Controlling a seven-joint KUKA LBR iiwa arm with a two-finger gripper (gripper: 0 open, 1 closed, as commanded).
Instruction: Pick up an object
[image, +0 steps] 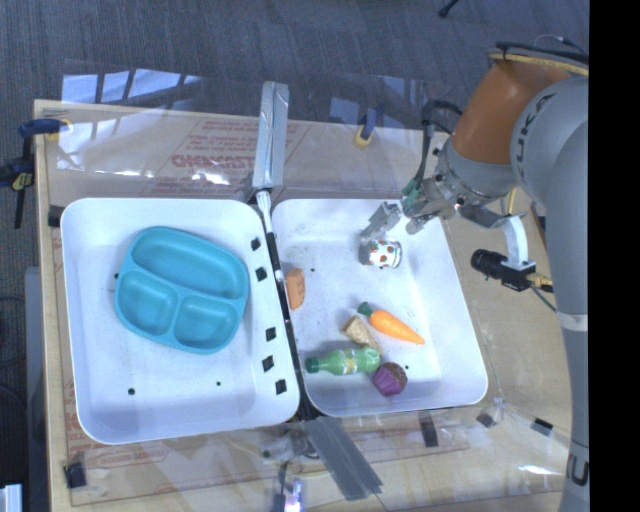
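Note:
The right bin (455, 300) holds several small items. A white item with coloured spots (384, 256) lies near its far side. My gripper (378, 228) hangs just above and to the left of that spotted item, reaching in from the right. Whether they touch is unclear. Further forward lie an orange carrot (397, 326), a beige piece (359, 330), a green bottle (344, 362) on its side and a purple item (390, 378). A small orange-brown piece (295, 287) rests against the bin's left wall.
The left bin (90, 390) holds a blue divided plate (184, 290). A raised divider with black clips (272, 315) separates the two bins. The arm's orange band (495, 110) and grey links stand over the right bin's far right corner.

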